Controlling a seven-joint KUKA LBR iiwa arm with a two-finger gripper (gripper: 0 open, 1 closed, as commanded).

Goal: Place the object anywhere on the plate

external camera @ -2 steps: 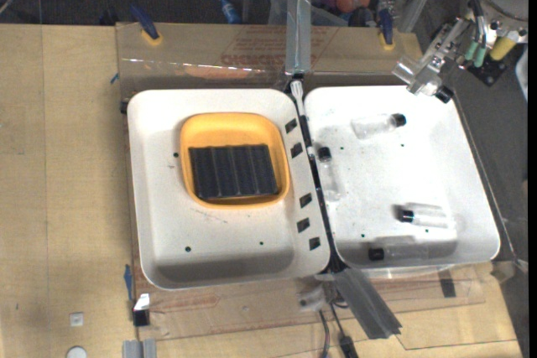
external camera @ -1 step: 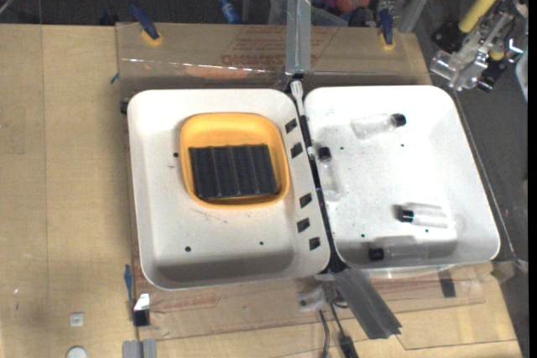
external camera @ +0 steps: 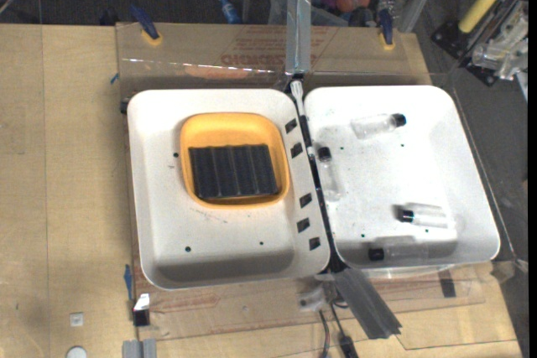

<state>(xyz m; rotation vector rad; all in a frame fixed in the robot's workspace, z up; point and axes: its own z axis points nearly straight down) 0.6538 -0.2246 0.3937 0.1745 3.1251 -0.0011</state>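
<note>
On the left, a white bin holds an orange plate, roughly centred. A black ribbed block lies flat on the plate, inside its rim. The right bin, touching the left one along the middle, holds clear vials with black caps: one far, one near right, and one by the divider. Both bins sit on a wooden bench. Gripper state: cannot tell.

No legible txt, labels or nos. anywhere
</note>
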